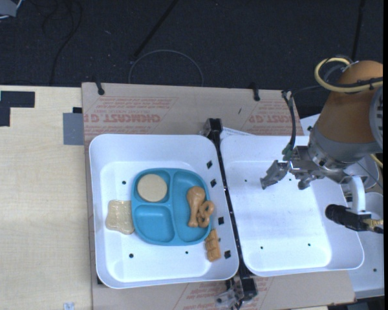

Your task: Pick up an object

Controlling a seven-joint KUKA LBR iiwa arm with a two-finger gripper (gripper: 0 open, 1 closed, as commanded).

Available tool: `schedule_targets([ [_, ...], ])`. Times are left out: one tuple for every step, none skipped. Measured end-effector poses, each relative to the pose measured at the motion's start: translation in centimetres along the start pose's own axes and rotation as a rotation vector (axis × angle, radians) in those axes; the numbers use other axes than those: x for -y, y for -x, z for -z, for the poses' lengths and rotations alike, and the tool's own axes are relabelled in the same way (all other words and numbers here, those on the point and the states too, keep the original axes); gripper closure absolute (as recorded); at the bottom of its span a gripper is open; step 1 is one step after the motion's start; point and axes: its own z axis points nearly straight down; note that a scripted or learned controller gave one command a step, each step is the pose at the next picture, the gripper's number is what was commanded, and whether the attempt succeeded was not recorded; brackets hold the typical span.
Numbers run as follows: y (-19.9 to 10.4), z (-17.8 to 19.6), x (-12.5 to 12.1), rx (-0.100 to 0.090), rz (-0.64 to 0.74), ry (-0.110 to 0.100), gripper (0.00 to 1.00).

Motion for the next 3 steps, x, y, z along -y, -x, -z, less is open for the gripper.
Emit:
schedule_targets([
  [0.0, 0.7, -0.3, 0.002, 0.002, 0.014, 0.00],
  [0.2, -5.6, 0.3, -0.001, 0.001, 0.005, 0.00],
  [-0.4, -11.9, 0.2, -0.001, 0.002, 0.005, 0.00],
])
